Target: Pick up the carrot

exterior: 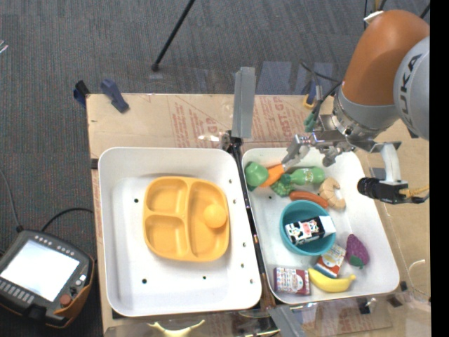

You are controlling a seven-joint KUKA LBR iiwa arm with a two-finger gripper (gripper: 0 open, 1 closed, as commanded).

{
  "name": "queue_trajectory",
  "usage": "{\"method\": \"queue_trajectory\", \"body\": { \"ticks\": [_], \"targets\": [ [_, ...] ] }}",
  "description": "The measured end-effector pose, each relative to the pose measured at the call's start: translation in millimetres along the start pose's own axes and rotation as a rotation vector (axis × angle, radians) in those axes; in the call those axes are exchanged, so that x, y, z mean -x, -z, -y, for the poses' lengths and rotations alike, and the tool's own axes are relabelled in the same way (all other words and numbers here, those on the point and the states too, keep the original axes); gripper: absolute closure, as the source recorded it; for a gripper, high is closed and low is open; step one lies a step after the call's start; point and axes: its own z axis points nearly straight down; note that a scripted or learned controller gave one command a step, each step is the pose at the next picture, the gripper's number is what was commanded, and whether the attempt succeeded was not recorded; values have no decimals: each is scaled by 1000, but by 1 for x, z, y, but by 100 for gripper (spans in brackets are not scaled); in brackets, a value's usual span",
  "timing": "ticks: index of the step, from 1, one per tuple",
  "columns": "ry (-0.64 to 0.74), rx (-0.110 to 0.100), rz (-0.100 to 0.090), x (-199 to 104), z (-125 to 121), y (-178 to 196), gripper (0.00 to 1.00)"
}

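Gripper (pixel 303 144) sits over the top-left part of the right bin (pixel 382 255), fingers look spread apart with nothing between them, tips just at 1–2 o'clock from the carrot (pixel 271 173). Carrot lies near the bin's upper-left corner, orange body with a green top toward 9 o'clock, resting on the bin floor, touching or nearly touching the green vegetable (pixel 302 178) at its 3 o'clock. Judgement: approach stage only; no grasp made, no lift. Left to do: drop and shift slightly toward 7–8 o'clock, close on the orange body, raise it clear. Clutter is tight there, so a neighbour could get pinched instead. Rest of the right bin: teal bowl (pixel 306 230) with a small carton at centre, banana (pixel 332 281) at 6 o'clock, purple item (pixel 357 250) at 4 o'clock. Left bin (pixel 126 167) carries a yellow divided tray (pixel 175 223) with an orange ball (pixel 215 215) in it.
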Motion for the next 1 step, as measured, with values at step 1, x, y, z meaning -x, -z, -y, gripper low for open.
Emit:
{"method": "queue_trajectory", "body": {
  "ticks": [1],
  "targets": [
    [97, -10, -2, -2, -33, -94, 0]
  ]
}}
